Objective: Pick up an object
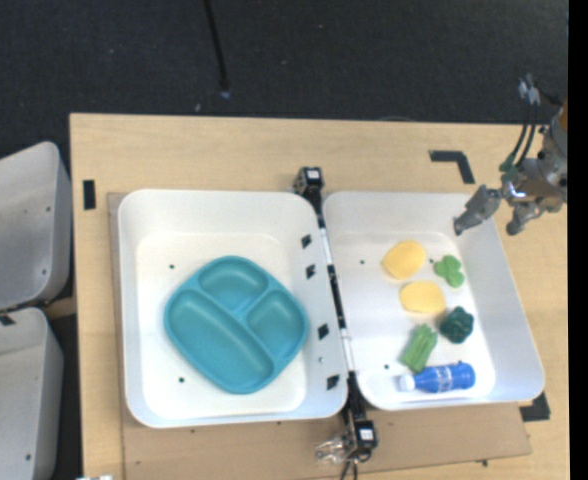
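Note:
The right bin [494, 298] holds several small items. Two yellow pieces [405, 259] [422, 297] lie near its middle, with a small light-green piece [449, 271] beside them. A dark green piece [457, 324], a green pickle-shaped piece [419, 348] and a blue bottle [437, 378] lie toward the front. My gripper [494, 215] hangs over the bin's far right corner, above and to the right of the items. It is open, and nothing is between its fingers [471, 211].
A teal divided plate [236, 323] lies in the left bin [144, 268]. Black clips [307, 180] run along the seam between the bins. A black corner mark [454, 161] sits on the wooden bench behind the right bin.

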`<state>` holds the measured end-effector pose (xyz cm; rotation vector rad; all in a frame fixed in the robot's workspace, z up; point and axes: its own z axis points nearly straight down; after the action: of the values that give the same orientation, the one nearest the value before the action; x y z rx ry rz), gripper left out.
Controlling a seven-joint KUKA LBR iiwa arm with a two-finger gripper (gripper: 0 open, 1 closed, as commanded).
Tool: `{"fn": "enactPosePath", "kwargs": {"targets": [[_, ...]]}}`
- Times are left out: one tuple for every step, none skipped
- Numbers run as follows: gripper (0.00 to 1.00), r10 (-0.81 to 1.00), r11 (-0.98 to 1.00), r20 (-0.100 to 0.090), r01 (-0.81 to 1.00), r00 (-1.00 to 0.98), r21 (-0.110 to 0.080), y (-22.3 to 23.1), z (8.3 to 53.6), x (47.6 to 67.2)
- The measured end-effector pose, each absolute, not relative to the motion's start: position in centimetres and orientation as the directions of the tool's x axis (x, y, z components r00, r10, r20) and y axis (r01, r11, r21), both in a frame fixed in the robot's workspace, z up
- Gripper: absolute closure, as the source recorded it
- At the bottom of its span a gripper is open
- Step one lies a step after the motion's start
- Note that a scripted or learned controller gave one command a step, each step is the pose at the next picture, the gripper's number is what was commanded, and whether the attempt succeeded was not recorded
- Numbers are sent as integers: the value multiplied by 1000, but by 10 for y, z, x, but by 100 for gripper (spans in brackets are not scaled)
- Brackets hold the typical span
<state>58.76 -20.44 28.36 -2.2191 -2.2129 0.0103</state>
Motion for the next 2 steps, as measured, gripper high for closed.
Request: {"fn": "enactPosePath", "kwargs": {"targets": [[0,1000,0,-1,1000,0,2,-203,291,589],[0,1000,0,-2,1000,0,-1,-201,236,581]]}}
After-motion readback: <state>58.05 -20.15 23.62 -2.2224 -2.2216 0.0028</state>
